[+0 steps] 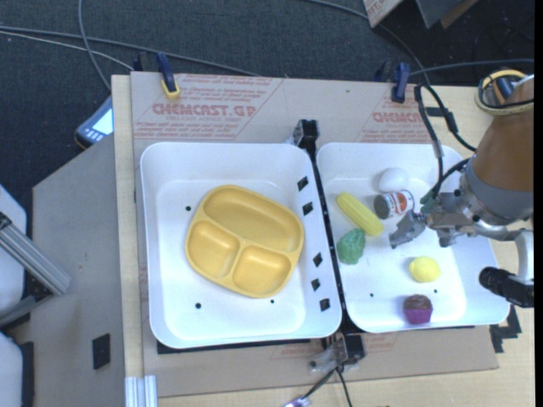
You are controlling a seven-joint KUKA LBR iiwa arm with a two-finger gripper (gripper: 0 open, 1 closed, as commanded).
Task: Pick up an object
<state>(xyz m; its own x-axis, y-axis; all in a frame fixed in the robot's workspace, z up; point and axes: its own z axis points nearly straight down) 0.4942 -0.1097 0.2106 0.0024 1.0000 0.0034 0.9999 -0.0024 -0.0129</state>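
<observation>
My gripper (pixel 426 233) hangs over the middle of the right bin (pixel 475 316), open, with nothing between its fingers. A yellow lemon-like ball (pixel 424 269) lies just in front of it. Directly to its left a small red-and-white can (pixel 396 203) lies on its side, with a white ball (pixel 392 179) behind it. Further left are a yellow corn cob (pixel 359 213) and a green leafy toy (pixel 350 246). A purple round object (pixel 417 309) rests near the bin's front edge.
The left bin (pixel 161 253) holds a yellow divided plate (pixel 243 240). A black divider with clips (pixel 318 227) runs between the bins. Cables (pixel 437 134) drape over the right bin's back corner beside the arm (pixel 509 159).
</observation>
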